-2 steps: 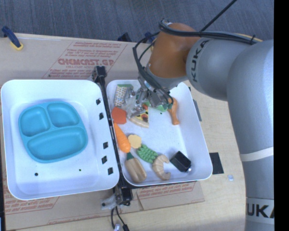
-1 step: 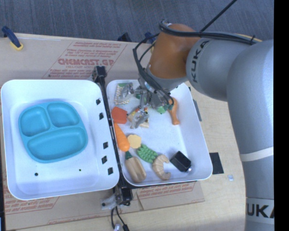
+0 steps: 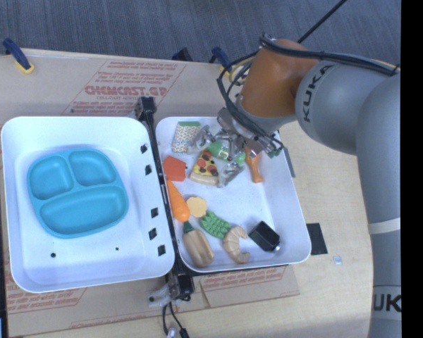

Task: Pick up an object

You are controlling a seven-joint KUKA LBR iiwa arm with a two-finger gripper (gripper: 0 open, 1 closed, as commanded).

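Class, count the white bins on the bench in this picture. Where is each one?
2. The left bin holds a blue divided plate. The right bin, touching it along the middle, holds the toy food, with the gripper over its far end.

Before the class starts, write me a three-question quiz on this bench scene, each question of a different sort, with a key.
1. True or false: the blue divided plate lies in the left bin.
2. Multiple choice: which thing lies directly beneath the pincer? A) croissant B) pizza slice C) black block
3. Fill in: the carrot lies along the right bin's ____ wall.

Key:
1. True.
2. B, the pizza slice.
3. Left, next to the divider between the bins.
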